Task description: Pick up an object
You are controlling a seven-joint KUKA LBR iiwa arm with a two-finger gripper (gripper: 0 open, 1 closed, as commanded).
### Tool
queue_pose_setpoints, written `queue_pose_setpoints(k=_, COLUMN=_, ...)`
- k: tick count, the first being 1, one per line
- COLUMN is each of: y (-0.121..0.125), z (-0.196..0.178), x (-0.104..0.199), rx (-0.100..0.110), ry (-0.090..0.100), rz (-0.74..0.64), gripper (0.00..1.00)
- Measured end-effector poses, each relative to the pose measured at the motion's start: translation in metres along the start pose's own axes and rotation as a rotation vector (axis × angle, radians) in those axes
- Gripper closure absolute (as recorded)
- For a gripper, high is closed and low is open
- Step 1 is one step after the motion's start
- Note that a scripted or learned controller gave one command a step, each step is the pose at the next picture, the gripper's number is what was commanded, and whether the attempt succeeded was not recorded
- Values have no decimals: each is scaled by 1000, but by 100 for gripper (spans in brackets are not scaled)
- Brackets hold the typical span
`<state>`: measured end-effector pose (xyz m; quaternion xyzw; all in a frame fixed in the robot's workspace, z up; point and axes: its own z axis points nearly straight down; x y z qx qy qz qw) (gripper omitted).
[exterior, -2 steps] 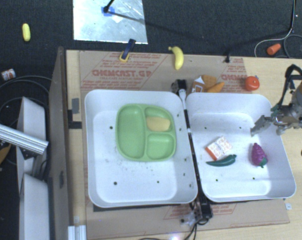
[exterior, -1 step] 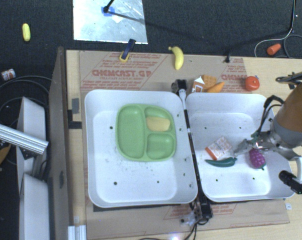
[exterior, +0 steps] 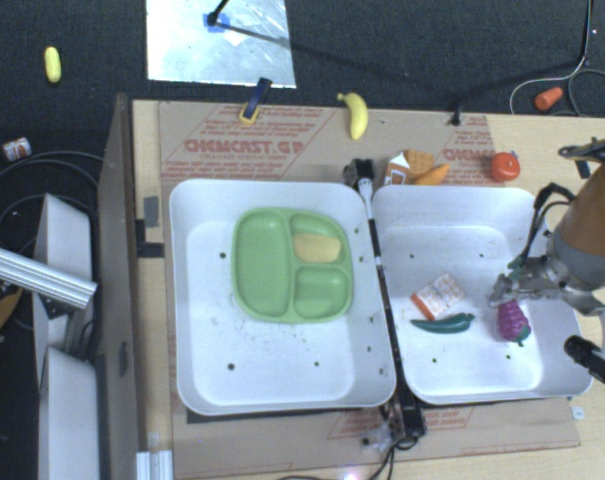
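Note:
In the right bin (exterior: pixel 462 373) lie a purple bunch of grapes (exterior: pixel 512 321), a green chili pepper (exterior: pixel 444 322) and a small red and white packet (exterior: pixel 440 294). My gripper (exterior: pixel 517 288) reaches in from the right and hangs low at the bin's right side, directly behind the grapes and very close to them. Whether it touches the grapes cannot be told. The pepper and the packet lie apart from it to the left.
The left bin (exterior: pixel 212 368) holds a green divided plate (exterior: pixel 272 268) with a yellow piece (exterior: pixel 317 246) in it. Behind the bins on the bench lie a banana (exterior: pixel 356 115), an orange carrot (exterior: pixel 428 174) and a red tomato (exterior: pixel 503 166).

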<state>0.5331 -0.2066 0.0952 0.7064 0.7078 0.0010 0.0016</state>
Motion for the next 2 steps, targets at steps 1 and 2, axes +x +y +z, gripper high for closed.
queue_pose_setpoints(k=1, y=-47, z=-29, x=54, rx=5, ry=4, rz=-4, gripper=100)
queue_pose_setpoints(k=2, y=-42, z=-93, x=134, rx=-3, ry=3, rz=-11, gripper=100)
